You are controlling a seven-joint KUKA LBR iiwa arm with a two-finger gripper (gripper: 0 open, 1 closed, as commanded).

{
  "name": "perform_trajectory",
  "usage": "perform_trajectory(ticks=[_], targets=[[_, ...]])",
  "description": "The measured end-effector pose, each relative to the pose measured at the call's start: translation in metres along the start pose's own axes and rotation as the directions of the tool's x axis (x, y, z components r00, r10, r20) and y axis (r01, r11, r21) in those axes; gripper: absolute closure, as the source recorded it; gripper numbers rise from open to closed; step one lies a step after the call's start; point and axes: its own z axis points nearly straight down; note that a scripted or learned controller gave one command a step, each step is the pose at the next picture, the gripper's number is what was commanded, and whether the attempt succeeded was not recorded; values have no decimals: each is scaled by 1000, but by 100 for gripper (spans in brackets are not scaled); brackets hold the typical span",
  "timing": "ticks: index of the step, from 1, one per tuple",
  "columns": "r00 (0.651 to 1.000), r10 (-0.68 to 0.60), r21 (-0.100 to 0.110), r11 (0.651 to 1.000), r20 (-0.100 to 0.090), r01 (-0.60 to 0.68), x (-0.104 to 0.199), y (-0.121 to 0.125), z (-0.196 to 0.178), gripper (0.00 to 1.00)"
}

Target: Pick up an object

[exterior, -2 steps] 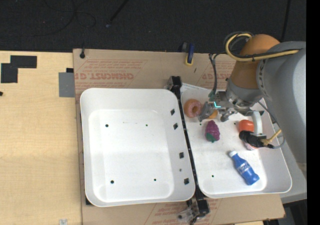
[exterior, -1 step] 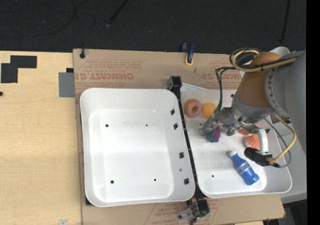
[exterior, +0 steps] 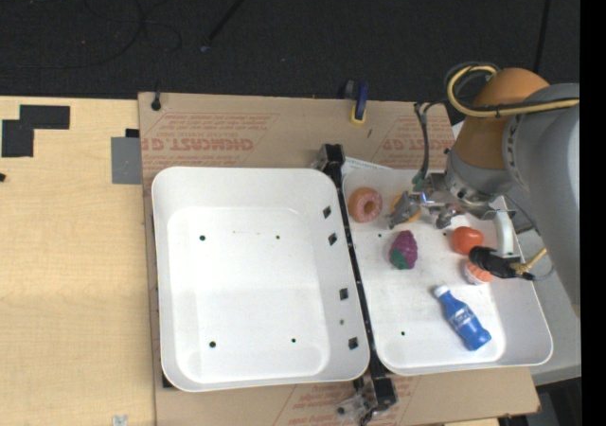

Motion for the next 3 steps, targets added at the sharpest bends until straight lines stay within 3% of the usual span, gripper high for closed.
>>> perform_trajectory(ticks=[1,3], targets=[[1000,1,6,1000,-3,-1,29,-2,1,0],[1000,2,4,1000,-1,-2,22,-2,0,0]])
